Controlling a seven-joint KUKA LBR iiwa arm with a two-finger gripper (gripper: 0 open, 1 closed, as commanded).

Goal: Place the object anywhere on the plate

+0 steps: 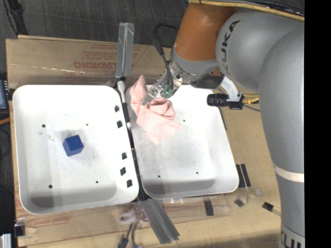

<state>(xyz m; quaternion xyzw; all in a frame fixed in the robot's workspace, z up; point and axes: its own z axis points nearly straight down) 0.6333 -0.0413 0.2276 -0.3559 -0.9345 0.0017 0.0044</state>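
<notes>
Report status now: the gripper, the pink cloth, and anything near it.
Gripper down on pink cloth in right bin, near the divider. Cloth bunched at the fingers; grip unconfirmed. Blue cube apart in left bin, nothing blocking.

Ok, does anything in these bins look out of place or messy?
The pink cloth lies crumpled at the right bin's upper left, one corner riding up over the divider between the bins. The pincer is down on it. The blue cube sits alone in the left bin.
</notes>
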